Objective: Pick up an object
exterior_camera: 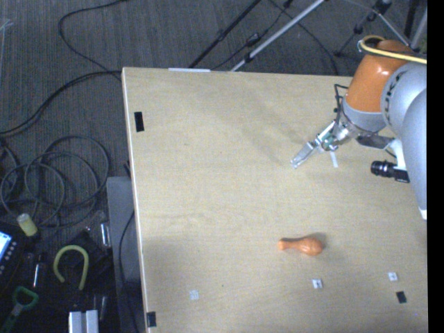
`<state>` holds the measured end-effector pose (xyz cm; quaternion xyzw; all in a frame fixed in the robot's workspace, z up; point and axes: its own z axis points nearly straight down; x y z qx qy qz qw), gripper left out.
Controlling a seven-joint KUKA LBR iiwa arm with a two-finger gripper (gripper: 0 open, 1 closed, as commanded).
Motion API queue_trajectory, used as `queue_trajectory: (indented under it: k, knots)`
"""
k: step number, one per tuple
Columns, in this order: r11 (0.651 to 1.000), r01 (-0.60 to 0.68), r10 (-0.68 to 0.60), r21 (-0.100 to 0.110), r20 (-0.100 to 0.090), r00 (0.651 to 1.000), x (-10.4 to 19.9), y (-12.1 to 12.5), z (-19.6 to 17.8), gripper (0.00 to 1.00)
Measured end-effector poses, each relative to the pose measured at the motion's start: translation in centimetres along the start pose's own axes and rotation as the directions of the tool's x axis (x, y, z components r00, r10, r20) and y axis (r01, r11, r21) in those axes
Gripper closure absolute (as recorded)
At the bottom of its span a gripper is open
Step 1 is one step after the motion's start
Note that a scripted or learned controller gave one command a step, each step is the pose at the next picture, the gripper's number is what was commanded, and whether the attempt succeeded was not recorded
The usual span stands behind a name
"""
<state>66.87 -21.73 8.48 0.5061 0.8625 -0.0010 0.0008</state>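
Nearest you, close to the bench's [208, 207] front edge, sit a few small markers: a pale square tag [317, 283] toward the front right, another pale tag [393, 277] further right, and a small black patch [401, 297] just beside the front right corner. A faint pale tag [193, 295] lies toward the front left, and a black marker [151, 319] sits on the left edge near the front corner.

A little further in from the front edge you have the object to pick, an orange pear-shaped piece [302, 245], lying on its side with its narrow neck pointing toward the left edge. It rests on the bare tan surface, right of centre, with nothing touching it.

Further back, toward the right edge, the gripper [313, 150] hangs above the surface, well apart from the orange piece and angled down toward the left. Its fingers [302, 157] look closed or nearly so, drawn to a thin silvery point, and nothing shows between them. Behind it you see the orange band [374, 82] above the wrist and the grey arm [409, 123] at the right edge.

On the left edge toward the back there is a black rectangular marker [139, 121]. Beyond the bench's left side, cables [55, 172] lie coiled on the dark floor.
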Motion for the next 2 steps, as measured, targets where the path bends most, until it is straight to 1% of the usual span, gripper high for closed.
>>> queue_trajectory:
  k: [1, 2]
  knots:
    - [1.000, -0.001, 0.001, -0.002, 0.003, 1.000, 0.0, 0.1, -1.0, 1.00]
    - [0.982, -0.190, 0.190, -0.001, -0.001, 0.982, 1.9, 1.1, -8.6, 1.00]
